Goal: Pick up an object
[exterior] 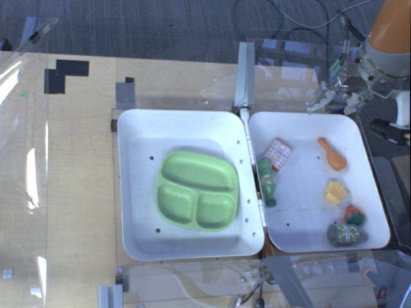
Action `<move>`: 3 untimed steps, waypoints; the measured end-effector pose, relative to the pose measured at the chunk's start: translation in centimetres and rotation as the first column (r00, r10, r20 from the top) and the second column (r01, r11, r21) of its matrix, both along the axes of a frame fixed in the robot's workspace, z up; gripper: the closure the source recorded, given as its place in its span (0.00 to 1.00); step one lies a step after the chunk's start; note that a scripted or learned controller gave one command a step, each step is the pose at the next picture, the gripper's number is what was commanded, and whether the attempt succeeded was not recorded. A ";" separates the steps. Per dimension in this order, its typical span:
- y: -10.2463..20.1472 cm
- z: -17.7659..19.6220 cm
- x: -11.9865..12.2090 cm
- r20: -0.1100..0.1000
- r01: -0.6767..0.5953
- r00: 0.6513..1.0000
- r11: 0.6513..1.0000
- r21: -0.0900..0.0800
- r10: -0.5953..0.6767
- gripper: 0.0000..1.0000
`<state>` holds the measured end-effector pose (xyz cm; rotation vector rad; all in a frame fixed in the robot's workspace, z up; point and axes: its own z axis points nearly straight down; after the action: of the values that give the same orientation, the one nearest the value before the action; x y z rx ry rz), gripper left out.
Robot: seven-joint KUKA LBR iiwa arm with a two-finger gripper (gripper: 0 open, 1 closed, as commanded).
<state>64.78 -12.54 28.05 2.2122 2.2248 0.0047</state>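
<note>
Pincer (335,101) of metal, two-fingered, is hanging above the far rim of the right shallow white bin (302,236), its fingers spreading wide with nothing between them. Grey arm with orange band (390,27) is reaching in from the upper right, directly behind the pincer.

Contents of the right bin, nearest to the pincer first: an orange spoon-shaped plastic toy (332,154) is lying near the far right part of the floor, well below the fingers and not touching them. A small red-and-white patterned packet (277,154) is lying tilted toward the far left part. A green plastic bottle (266,182) is resting just beside the left wall, lengthwise along it. A yellow ridged piece (335,192) is sitting near the right wall. An orange-and-green small toy (354,215) is sitting nearer the front, and a grey-green can lying on its side (345,234) is touching or almost touching it at the front right corner.

Left shallow white bin (138,172) is holding a light green three-compartment plastic tray (198,189), sitting flat near its middle.

Pale wooden bench (70,172) is bearing both bins.
</note>
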 end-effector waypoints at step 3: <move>-7.5 -17.9 -3.9 0.013 0.008 1.000 1.000 -0.001 -0.008 1.00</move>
<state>60.91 -20.05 10.13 2.2135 2.2088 0.0178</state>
